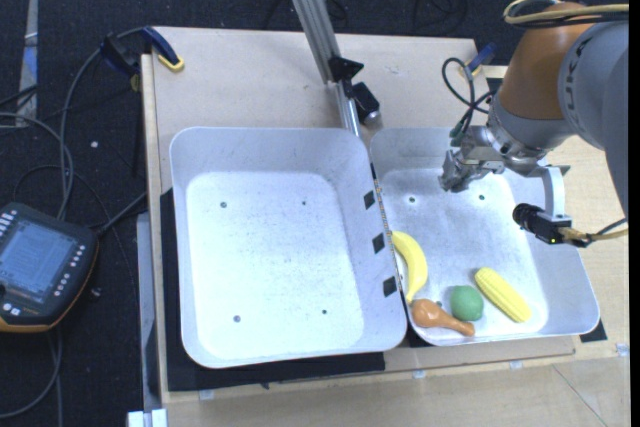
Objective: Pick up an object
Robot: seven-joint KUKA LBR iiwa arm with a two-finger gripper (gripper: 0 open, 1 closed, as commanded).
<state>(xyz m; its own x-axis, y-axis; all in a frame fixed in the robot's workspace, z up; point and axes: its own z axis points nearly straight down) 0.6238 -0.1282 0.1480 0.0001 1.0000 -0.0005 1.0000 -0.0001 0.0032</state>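
Note:
My gripper (455, 177) hangs over the back part of the right bin (455, 215), its fingertips close to the bin floor with nothing visible between them. A yellow banana (410, 261) lies along the right bin's left wall. Toward the front edge rest an orange drumstick-shaped toy (440, 316), a green ball (465, 303) touching it, and a yellow corn cob (502, 295) to the right. All these objects sit well in front of the gripper.
The left bin (265, 245) lies beside the right one, sharing a middle ridge with black clips (380, 242). A slanted metal pole (315, 10) rises behind the bins. A black cable connector (535, 220) hangs off the arm over the right bin.

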